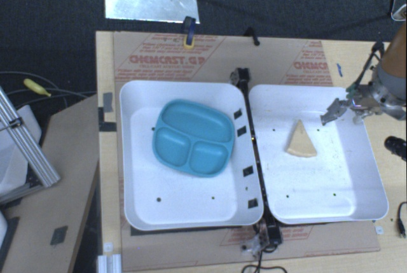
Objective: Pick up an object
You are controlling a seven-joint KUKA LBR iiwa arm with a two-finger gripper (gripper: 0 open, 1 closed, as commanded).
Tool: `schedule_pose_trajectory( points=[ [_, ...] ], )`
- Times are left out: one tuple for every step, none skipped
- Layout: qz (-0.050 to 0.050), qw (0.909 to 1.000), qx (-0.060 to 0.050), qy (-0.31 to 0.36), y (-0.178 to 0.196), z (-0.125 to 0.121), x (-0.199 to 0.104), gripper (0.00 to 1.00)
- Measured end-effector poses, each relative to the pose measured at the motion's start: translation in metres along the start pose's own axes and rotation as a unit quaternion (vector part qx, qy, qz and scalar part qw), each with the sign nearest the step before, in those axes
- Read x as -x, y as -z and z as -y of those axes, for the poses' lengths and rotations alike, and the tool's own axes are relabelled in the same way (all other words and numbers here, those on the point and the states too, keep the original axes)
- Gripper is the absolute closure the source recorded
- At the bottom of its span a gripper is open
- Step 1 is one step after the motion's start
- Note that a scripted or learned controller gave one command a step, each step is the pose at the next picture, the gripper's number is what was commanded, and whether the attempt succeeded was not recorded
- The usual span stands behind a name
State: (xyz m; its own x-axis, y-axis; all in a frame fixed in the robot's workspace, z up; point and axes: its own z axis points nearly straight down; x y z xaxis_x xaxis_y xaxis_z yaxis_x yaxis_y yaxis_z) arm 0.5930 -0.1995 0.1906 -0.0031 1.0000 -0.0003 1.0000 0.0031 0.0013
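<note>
White bins, two, side by side: left bin (pixel 137 202), right bin (pixel 356 202); one blue three-compartment plate (pixel 193 137) in the left bin; one tan wedge (pixel 301 140), pointed end toward twelve o'clock, lying flat mid-right bin; one gripper (pixel 340 109) at the wedge's two o'clock, apart from it; jaw state cannot be told.

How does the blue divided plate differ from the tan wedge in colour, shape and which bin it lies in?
Colour: the blue divided plate is bright blue; the tan wedge is pale tan.
Shape: the plate is a rounded tray with three compartments; the wedge is a plain triangle.
Size: the plate is far larger than the wedge.
Place: the plate lies in the left bin, the wedge in the right bin.
Both lie flat, apart from the end effector.
</note>
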Motion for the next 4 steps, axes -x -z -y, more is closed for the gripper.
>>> schedule_pose_trajectory(
  points=[
    [-0.001, 1.0, 0.001, -0.003, -0.108, 0.035, 0.007, 0.0],
    [0.002, 1.0, 0.005, 0.003, -0.102, -0.022, -0.026, 0.0],
    [0.001, 1.0, 0.006, 0.004, -0.101, -0.052, -0.114, 0.0],
    [-0.001, 1.0, 0.004, 0.002, -0.102, -0.061, -0.109, 0.0]
  ],
)
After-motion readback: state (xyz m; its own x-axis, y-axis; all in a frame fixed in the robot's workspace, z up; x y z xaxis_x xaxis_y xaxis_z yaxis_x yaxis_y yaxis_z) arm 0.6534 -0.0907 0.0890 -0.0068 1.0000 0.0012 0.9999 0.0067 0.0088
